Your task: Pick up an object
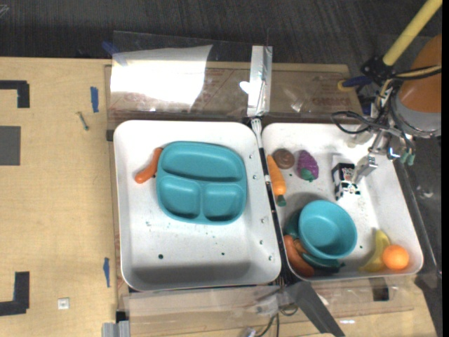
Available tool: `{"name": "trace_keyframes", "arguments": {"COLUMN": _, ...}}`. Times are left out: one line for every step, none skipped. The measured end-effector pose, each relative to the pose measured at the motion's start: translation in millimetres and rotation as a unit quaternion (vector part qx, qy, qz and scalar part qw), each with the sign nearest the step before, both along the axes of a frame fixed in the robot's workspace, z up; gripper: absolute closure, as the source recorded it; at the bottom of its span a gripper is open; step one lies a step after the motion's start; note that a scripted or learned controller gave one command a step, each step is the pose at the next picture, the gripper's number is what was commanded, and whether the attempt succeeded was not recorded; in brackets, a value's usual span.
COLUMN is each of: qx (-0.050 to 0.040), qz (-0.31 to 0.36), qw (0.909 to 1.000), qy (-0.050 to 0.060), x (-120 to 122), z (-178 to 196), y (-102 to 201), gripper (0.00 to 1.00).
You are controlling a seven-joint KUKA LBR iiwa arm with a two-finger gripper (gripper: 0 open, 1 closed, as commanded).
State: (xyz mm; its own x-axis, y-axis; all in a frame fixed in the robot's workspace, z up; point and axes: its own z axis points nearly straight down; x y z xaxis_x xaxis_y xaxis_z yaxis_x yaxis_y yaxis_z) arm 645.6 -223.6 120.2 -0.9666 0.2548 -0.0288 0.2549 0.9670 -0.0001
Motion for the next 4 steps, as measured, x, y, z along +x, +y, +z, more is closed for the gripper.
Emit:
{"name": "trace_keyframes", "arguments": {"qx": -0.0045, "qz": -0.045, "qw": 0.9989, "qy": -0.011, "x": -23, "z": -10, "y": 15, "gripper": 0.0}}
{"name": "trace_keyframes", "arguments": {"qx": -0.0002, "qz": -0.114, "qw": 0.9933, "qy": -0.015, "x": -42, "z": -10, "y": 17, "gripper": 0.0}}
{"name": "trace_keyframes", "arguments": {"qx": -0.001, "qz": -0.162, "qw": 0.9868, "qy": -0.013, "x": -47, "z": -10, "y": 31, "gripper": 0.0}}
{"name": "trace_keyframes", "arguments": {"qx": 0.0051, "qz": -0.201, "qw": 0.9795, "qy": -0.018, "x": -80, "z": -10, "y": 17, "gripper": 0.0}}
